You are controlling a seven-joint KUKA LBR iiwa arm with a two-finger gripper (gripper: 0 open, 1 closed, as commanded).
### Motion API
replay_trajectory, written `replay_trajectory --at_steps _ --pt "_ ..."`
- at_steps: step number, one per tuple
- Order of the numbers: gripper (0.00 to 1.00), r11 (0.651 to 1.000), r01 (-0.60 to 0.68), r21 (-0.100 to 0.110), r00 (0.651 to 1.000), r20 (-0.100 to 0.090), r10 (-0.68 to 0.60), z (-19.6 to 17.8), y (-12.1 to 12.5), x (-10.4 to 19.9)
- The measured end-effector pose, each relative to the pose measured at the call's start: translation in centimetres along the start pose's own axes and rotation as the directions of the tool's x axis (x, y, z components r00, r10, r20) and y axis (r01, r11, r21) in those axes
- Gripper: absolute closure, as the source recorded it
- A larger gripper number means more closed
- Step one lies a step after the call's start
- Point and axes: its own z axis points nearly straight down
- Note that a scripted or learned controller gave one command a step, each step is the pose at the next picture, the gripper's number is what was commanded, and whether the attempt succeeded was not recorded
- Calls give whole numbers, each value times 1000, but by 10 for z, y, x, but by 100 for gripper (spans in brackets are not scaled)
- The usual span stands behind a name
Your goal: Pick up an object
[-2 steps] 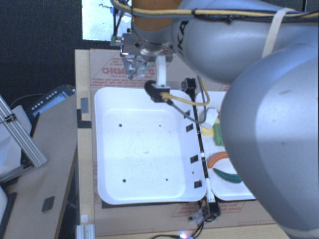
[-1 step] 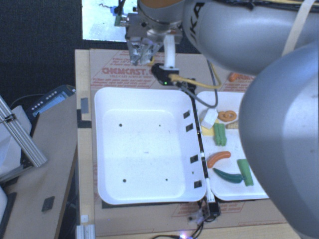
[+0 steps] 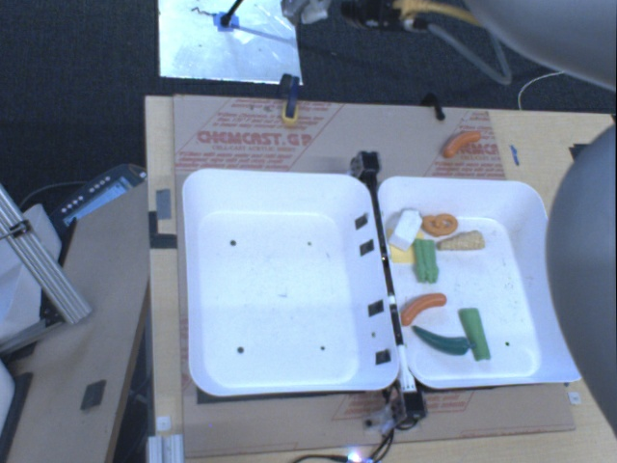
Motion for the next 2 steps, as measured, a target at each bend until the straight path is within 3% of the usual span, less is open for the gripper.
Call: replay_trajectory --at_steps 1,2 --pt "100 1000 -13 22 1000 8 12 31 -22 -96" --pt "100 1000 -10 26 1000 9 10 123 -2 -141"
